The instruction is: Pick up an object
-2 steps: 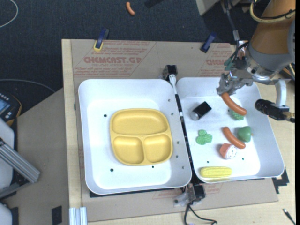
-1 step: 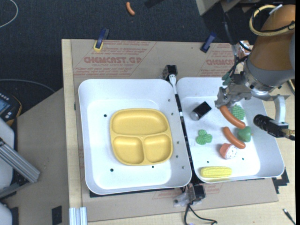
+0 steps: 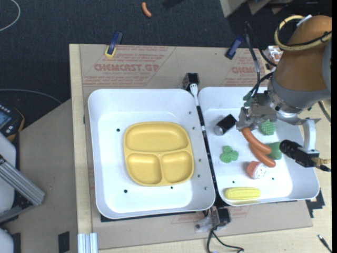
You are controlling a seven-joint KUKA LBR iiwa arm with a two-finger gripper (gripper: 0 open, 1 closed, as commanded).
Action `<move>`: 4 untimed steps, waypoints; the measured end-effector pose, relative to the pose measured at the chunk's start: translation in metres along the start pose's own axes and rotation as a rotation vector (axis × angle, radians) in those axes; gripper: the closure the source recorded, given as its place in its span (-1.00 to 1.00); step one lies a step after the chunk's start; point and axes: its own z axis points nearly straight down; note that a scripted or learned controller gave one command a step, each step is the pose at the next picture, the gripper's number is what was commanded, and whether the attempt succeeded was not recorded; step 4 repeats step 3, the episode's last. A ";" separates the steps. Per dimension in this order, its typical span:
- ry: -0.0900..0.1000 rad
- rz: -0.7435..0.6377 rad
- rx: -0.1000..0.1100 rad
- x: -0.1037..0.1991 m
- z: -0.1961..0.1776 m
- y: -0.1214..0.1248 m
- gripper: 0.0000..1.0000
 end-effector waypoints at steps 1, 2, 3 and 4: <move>-0.002 0.002 -0.004 -0.007 0.006 0.007 1.00; -0.001 0.002 0.000 -0.006 0.019 -0.003 1.00; -0.003 0.002 -0.007 -0.015 0.006 0.003 1.00; -0.003 0.002 -0.007 -0.015 0.006 0.003 1.00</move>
